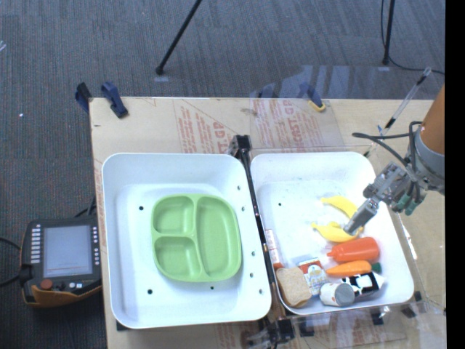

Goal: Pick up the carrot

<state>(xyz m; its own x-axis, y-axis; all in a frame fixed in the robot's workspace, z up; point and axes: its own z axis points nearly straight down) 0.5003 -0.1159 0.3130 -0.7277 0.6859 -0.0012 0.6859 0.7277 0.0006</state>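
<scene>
My pincer (356,226) hangs low over the right white plastic bin (305,167), tips at the 2 yellow banana pieces (336,219), touching or just above them. Whether it is wide or narrow, I cannot tell. Nothing visibly held.

Slim orange carrot (349,268) lies near the bin's front right corner, just below a fatter orange-red bottle-shaped item (356,250) and well apart from my tips. A slice of brown bread (294,286) rests at the front wall. Left white bin (120,195) holds a green 3-compartment plate (197,237).

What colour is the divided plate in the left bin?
Light green plate, seen clearly in the camera view.
</scene>
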